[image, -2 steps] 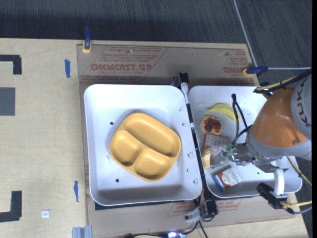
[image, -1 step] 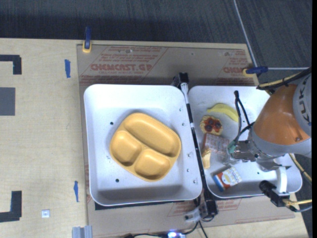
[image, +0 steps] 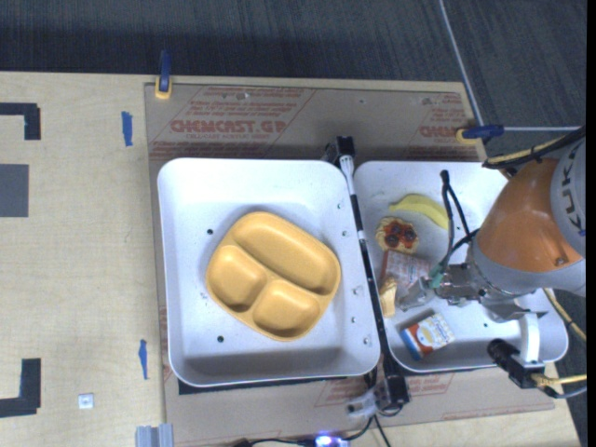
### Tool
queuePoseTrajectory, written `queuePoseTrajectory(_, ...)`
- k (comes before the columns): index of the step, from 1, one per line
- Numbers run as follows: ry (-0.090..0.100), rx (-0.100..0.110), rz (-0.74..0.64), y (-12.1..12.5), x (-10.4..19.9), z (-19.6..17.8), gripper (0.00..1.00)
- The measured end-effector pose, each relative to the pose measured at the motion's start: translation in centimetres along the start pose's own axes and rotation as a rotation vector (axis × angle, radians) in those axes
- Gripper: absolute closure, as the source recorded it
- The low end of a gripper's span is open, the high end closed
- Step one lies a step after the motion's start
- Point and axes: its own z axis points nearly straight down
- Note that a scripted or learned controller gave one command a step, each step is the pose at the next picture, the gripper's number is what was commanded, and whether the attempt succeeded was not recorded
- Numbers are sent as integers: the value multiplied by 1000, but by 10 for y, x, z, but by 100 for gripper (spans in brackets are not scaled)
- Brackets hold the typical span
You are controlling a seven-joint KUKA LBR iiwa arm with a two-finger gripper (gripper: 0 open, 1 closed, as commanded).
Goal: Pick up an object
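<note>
In the right bin point(image: 549, 338), my gripper point(image: 428, 283) hangs low at the middle, right against a crinkly clear packet point(image: 402, 273). A yellow banana point(image: 421, 209) lies toward the back of the bin. A round yellow piece with a red top point(image: 399, 235) sits just in front of the banana. Close to the front wall lies a small white and orange carton point(image: 427, 333). The arm's orange band point(image: 523, 223) and wrist cover the right half of the bin.
The left bin point(image: 186, 194) holds a large yellow divided tray point(image: 271, 273). A black rail point(image: 361, 240) runs between the two bins. Cables point(image: 452, 214) loop beside the wrist. Both bins rest on a cardboard sheet point(image: 279, 119).
</note>
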Motion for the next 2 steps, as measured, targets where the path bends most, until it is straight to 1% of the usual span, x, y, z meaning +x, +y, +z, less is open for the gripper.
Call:
queuePoseTrajectory(1, 1, 8, 1, -3, 7, 11, 0)
queuePoseTrajectory(2, 0, 2, 1, -1, 7, 0, 100)
